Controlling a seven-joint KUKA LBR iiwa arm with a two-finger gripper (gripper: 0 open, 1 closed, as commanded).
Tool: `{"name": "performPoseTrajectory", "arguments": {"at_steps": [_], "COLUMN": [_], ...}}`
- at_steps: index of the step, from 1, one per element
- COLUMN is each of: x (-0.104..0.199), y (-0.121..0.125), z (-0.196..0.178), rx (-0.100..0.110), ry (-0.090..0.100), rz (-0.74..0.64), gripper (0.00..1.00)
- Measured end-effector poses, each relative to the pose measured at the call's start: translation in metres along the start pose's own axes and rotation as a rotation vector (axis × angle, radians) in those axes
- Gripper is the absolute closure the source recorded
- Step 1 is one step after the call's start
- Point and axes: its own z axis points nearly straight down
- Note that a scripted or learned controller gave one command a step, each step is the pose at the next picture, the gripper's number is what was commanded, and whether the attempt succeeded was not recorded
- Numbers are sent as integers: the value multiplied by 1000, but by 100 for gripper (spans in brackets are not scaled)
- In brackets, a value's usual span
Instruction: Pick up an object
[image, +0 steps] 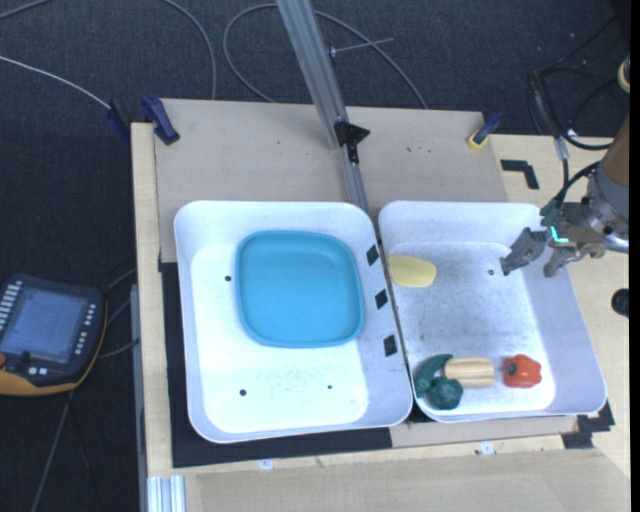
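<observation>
1. Camera view: two white bins sit side by side on the bench; the left bin (200, 300) holds a blue plate (300, 288) lying flat near its middle.
2. The right bin (580, 340) holds four things. A yellow piece (412, 271) lies by its left wall, near the far end.
3. Along the near edge of the right bin, a green piece (438, 383) lies leftmost, a tan block (470, 372) touches it on its right, and a red piece (520, 371) sits just beside the block, at the right.
4. The arm comes in from the right, and the gripper (535, 258) hangs over the far right part of the right bin, above bare floor.
5. Its two fingers (518, 252) are spread apart, with nothing between them.
6. The gripper is well apart from the yellow piece and from the three things along the near edge.
7. Beyond the bench on the left, a handheld pendant (45, 335) with a screen lies on the dark floor, and cables (200, 40) run across the floor past the far end.
</observation>
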Motion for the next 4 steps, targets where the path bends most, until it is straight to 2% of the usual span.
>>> {"name": "performPoseTrajectory", "arguments": {"at_steps": [1,3,4], "x": [0,-8,-8], "y": [0,-3,-9], "z": [0,88,148], "rx": [0,3,4], "ry": [0,1,1], "rz": [0,1,0], "gripper": [0,0,0]}}
